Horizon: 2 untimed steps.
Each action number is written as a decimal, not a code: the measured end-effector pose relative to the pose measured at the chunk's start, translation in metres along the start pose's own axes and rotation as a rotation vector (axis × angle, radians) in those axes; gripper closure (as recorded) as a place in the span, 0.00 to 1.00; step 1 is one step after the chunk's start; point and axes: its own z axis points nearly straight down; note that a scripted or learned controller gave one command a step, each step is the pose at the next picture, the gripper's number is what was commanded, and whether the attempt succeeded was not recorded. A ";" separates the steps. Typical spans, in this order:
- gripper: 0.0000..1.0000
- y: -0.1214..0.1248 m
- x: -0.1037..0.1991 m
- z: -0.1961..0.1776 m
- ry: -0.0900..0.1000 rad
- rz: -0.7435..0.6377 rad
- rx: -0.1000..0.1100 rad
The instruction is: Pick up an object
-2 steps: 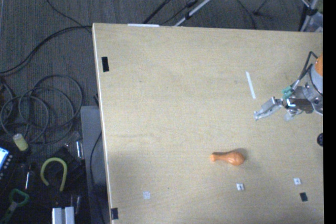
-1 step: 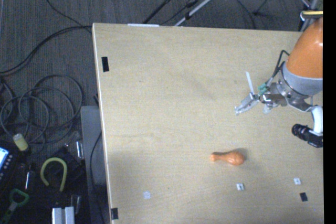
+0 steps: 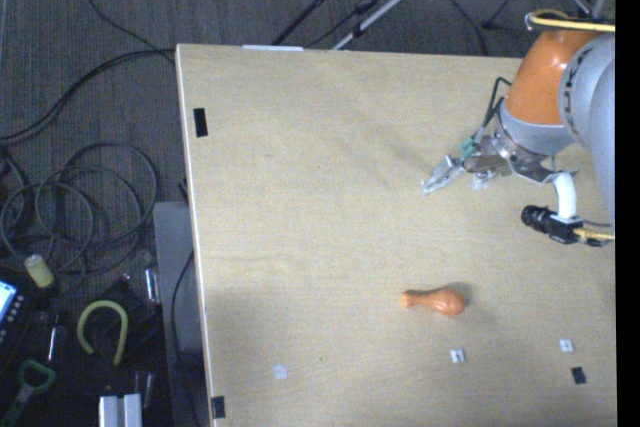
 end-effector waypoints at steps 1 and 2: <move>0.00 0.046 0.028 0.026 -0.001 -0.053 -0.001; 0.00 0.055 0.086 0.025 0.001 -0.420 -0.003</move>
